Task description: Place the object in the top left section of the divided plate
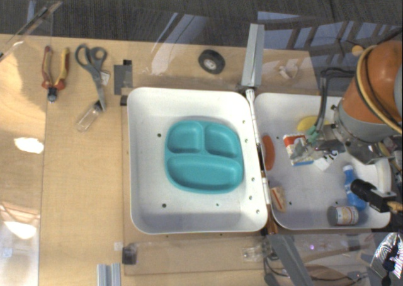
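Camera view. The gripper (308,147) is low in the right bin (286,212), over a small red-and-white packet (295,150); how far it is open, and whether it has hold of the packet, I cannot tell. A yellow item (308,123) lies just behind it. An orange piece (268,152) rests at the bin's left wall, a brown one (277,198) near the front left corner. A blue object (351,177) and a can (343,215) sit at the right. The teal plate (204,156) lies centred in the left bin (148,209). On the bench (82,215): pliers (53,70), scissors (93,64), a tape roll (211,61).
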Available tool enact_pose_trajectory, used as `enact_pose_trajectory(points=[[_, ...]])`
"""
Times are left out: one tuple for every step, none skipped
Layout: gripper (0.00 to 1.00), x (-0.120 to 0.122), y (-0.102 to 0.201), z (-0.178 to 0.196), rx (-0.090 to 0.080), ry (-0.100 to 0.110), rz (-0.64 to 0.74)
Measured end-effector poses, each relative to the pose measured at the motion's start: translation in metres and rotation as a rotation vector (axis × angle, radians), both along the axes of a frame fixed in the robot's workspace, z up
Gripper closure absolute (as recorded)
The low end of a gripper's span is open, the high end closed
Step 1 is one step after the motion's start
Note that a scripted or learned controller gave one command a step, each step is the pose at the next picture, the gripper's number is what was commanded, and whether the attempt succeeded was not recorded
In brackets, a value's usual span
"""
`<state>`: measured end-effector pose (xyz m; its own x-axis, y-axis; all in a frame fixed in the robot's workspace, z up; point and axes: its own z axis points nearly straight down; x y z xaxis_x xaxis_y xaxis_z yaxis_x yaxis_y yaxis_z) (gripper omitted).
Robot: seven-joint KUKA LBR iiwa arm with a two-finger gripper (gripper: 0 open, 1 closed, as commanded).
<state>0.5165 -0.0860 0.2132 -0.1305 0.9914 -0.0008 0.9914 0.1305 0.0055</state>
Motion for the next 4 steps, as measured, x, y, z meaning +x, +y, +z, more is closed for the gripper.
enact_pose_trajectory(points=[[1.0,0.011,0.117,0.02,0.001,0.003,-0.06],[1.0,0.072,0.165,-0.031,-0.001,0.004,0.144],[1.0,0.075,0.23,0.015,-0.001,0.001,0.395],[0.0,0.075,0.23,0.015,-0.001,0.001,0.396]])
